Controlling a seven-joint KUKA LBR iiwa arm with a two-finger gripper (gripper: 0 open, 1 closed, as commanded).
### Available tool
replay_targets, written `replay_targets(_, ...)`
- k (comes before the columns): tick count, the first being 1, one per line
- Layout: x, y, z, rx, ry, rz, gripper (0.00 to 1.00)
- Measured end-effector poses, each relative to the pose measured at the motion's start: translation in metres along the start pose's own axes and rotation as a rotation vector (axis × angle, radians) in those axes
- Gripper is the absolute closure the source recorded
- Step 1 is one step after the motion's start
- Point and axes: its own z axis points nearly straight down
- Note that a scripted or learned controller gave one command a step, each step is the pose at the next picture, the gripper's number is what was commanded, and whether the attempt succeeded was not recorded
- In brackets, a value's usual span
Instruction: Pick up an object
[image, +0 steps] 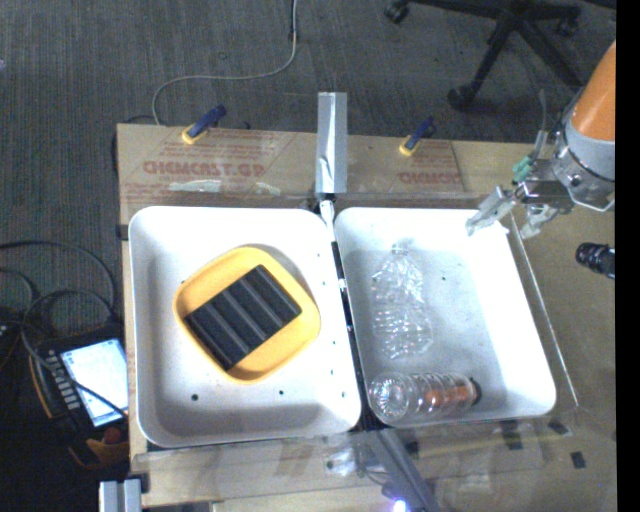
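Nothing picked yet; gripper (507, 213) hangs over right bin's (535, 330) far right corner, fingers spread, holding nothing; clear plastic bottles (402, 300) and yellow tray (249, 312) lie untouched; descent, grasp, lift remain.

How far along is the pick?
Nothing looks picked. The gripper hangs over the right bin's upper right rim, nothing seen between its fingers. Two clear plastic bottles lie in that bin; the yellow and black tray lies in the left bin. The grasp remains.
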Motion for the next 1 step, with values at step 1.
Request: replay_targets(1, 0.0582, -0.0636, 0.0893, 0.001, 0.002, 0.032, 0.0)
